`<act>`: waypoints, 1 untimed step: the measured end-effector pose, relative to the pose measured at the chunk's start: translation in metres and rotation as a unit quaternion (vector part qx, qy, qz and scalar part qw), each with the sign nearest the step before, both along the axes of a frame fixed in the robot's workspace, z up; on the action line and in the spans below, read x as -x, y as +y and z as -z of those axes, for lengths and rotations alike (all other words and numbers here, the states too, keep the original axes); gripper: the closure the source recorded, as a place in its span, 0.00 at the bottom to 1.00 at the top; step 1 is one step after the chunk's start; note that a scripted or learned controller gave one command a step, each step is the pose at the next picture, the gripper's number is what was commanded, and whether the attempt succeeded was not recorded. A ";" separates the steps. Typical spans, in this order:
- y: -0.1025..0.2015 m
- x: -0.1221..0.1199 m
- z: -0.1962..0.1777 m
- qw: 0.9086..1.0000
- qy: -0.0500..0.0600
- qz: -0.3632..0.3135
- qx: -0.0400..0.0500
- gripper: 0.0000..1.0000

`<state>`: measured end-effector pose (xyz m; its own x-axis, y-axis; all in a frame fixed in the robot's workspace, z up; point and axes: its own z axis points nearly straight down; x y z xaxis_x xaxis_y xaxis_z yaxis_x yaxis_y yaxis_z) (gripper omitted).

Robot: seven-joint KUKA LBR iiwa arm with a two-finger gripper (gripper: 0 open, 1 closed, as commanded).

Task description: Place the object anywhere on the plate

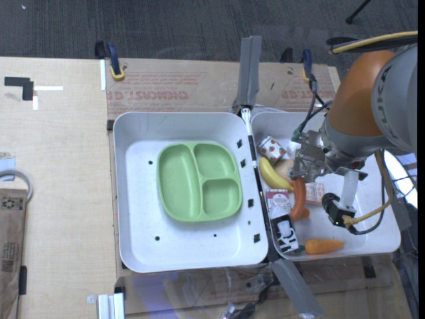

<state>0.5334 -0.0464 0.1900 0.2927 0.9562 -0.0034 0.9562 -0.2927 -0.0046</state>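
Objects for the task lie in the right bin (pixel 385 244), operator: a banana (pixel 271 174), a reddish sausage-shaped item (pixel 299 199), a carrot (pixel 324 246), a small red-and-white carton (pixel 271 148) and a black-and-white packet (pixel 284 234). Which one is meant you cannot tell from this view. None of them rests on the green plate (pixel 199 181), which has three compartments and sits alone in the left bin (pixel 133 244), slightly turned.

You see both white bins side by side on a pale wooden bench (pixel 53 151), with a sheet of printed cardboard (pixel 172 88) behind them, held by clamps. A brown paper bag (pixel 12 244) lies at the bench's left edge. Dark carpet (pixel 166 12) covers the floor beyond.

Note that the arm (pixel 372 92) reaches in from the right, its orange band above the wrist, and bends down over the right bin. The gripper (pixel 307 168) hangs just above the banana's end and the sausage-shaped item's top. Whether it touches either, or how wide it stands, cannot be judged; the wrist hides it. Cables loop beside the arm.
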 end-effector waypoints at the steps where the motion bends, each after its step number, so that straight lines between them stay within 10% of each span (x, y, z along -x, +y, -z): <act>1: 0.089 -0.037 0.000 0.999 -0.001 -0.049 0.000 1.00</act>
<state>0.5703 0.0423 0.1903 0.1970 0.9804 -0.0026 0.9804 -0.1970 -0.0036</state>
